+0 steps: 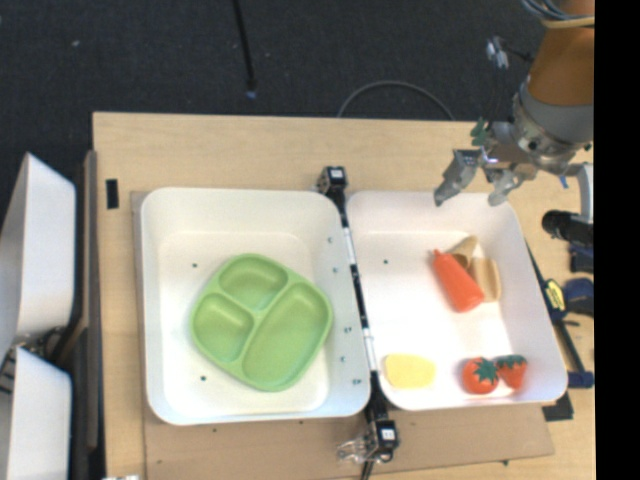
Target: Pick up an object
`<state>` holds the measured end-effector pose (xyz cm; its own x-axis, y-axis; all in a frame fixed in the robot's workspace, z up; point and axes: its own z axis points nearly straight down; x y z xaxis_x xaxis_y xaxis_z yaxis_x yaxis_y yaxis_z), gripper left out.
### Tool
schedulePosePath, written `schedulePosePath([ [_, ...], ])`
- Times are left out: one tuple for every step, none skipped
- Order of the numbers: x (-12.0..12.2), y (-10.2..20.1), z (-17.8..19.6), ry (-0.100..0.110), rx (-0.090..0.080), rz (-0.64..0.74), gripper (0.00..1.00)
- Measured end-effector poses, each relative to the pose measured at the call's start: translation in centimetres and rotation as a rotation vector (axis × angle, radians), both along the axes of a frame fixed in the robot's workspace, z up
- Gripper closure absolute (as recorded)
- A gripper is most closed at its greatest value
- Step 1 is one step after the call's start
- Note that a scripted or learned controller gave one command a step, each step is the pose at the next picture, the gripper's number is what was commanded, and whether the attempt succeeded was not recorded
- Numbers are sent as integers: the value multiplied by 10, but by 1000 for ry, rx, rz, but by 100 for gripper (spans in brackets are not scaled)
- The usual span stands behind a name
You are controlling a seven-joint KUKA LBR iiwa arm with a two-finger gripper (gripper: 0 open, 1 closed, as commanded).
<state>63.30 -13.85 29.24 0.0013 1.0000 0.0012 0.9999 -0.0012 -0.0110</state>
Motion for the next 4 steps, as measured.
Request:
schedulePosePath([
  [2, 0, 8, -13, -1, 2, 0],
  [-5, -9, -41, -8, -4, -1, 0],
  [0, -5, -100, -8, -3, 0, 0],
  [2, -1, -161, -10, -4, -1, 0],
])
